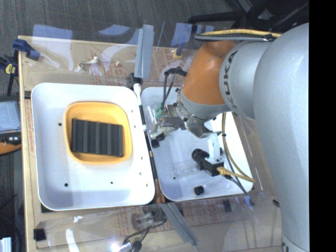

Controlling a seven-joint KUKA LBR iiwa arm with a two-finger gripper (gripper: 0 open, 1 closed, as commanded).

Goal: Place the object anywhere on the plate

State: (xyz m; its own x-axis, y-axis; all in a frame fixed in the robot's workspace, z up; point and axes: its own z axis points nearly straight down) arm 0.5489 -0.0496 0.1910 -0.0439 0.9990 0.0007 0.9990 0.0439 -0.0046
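- Right now, arm (247,72) reaching in from right, bent low over right bin (237,140); orange band (207,75) just above wrist, blocking much of bin's upper part.
- Gripper (157,125) down at right bin's left wall, close to divider btwn bins; jaw state not readable — tips lost in clutter of metal and cable; can't tell if anything's held.
- Something small w/ a greenish tint near gripper tip; too small/blurred to name; prob the object to move, but unsure.
- Left bin (42,140) carrying yellow plate (97,112), roughly centred, w/ dark ribbed insert (98,137) lying in its middle; plate = drop target, so sitting flat and open from above makes sense.
- Dark fitting (205,161) w/ yellow cable (236,172) hanging below wrist over right bin floor; looks like part of rig, not cargo; small dark bit (198,190) near bin's front edge, apart from gripper.
- Judged stage: early, pick phase; nothing seen on plate beyond insert; transfer not yet done.
- Next move prob needs secure grasp, lift clear of both bin walls, short carry left over divider, release over plate.
- Risk: working tight vs bin wall; finger could snag rim or nudge object into corner.
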